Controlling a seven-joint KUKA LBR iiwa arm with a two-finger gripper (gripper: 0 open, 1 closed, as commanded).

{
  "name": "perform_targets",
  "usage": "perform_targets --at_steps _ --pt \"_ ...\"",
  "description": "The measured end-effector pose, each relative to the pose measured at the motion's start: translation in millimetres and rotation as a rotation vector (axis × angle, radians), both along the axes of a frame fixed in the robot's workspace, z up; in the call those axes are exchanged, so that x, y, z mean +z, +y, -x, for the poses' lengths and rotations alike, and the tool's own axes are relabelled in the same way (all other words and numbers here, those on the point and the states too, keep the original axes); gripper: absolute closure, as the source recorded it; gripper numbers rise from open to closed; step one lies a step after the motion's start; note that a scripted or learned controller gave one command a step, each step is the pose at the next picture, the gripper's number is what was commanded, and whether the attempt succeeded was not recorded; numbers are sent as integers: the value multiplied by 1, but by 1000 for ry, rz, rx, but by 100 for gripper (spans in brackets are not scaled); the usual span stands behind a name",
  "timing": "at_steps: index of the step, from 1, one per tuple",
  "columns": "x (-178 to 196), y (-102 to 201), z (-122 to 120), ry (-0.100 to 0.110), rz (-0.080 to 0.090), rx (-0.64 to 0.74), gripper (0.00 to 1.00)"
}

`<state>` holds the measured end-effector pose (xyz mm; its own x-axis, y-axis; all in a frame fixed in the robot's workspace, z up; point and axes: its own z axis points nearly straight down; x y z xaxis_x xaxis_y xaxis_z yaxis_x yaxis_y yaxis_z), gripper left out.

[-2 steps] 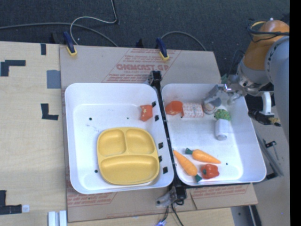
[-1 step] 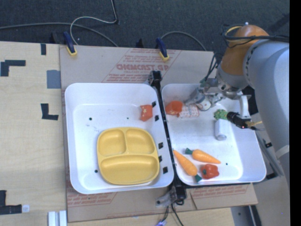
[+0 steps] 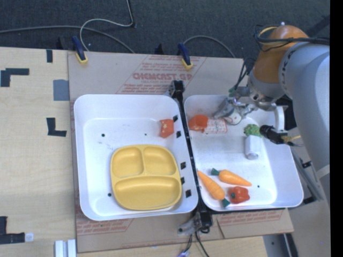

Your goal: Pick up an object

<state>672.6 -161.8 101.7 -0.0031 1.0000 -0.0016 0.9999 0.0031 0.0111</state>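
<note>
The claw (image 3: 231,113) is down at the far end of the right bin (image 3: 284,194), low over a small pale packet (image 3: 216,126) lying just beside a red-orange lump (image 3: 198,122), and nothing is lifted yet: every item sits on the bin floor. Whether the claw is spread or closed, I cannot tell from this angle. So the pick looks barely begun; the grab and the lift are both left to do. Other candidates wait in that bin: a green sprig (image 3: 252,130), a grey cylinder (image 3: 252,146), two carrots (image 3: 233,178) and a red pepper (image 3: 239,195) at the near end. The left bin (image 3: 88,111) carries a yellow divided plate (image 3: 145,176) and a small red block (image 3: 166,127). Both bins rest on a cardboard sheet (image 3: 155,74) clamped to the pale wooden counter (image 3: 32,159), with cables (image 3: 107,23) trailing across dark carpet behind.
</note>
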Motion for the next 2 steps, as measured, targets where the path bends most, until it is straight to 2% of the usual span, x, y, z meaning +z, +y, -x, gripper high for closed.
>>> perform_targets --at_steps 1,2 --pt "107 67 26 9 -2 0 100" --pt "103 121 60 13 -2 0 100"
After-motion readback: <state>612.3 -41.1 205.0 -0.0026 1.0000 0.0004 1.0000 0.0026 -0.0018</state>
